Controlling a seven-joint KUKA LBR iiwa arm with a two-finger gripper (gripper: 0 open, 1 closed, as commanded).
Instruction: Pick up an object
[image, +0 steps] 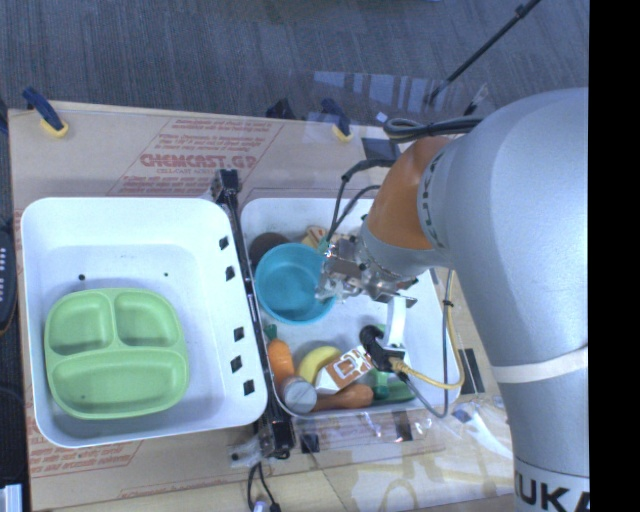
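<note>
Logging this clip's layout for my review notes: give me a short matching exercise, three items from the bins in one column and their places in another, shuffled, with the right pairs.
Things:
1. green divided plate
2. blue bowl
3. yellow banana

Places:
A. right bin, far half, close to the divider between the bins
B. left bin, near half
C. right bin, near end, among the pile of small items

Pairs: 1-B, 2-A, 3-C
</note>
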